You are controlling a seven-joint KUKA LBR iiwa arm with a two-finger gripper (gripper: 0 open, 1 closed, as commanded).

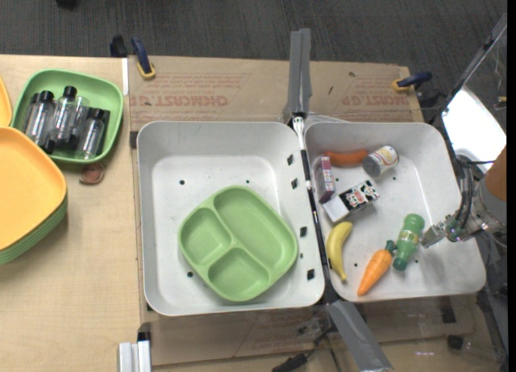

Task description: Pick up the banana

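The yellow banana [339, 249] lies in the right bin [435, 277], close to its left wall and near the front, its length running front to back. My gripper [453, 231] is low at the right edge of that bin, well to the right of the banana. The green bottle and the toy carrot lie between the two. Nothing is seen in the gripper.
A toy carrot [373, 272] and a green bottle [407, 241] lie just right of the banana. Behind it are a black-and-white carton [359, 197], a purple box [323, 178], a can [380, 160] and an orange-red piece [348, 157]. The left bin holds a green divided plate [238, 241].
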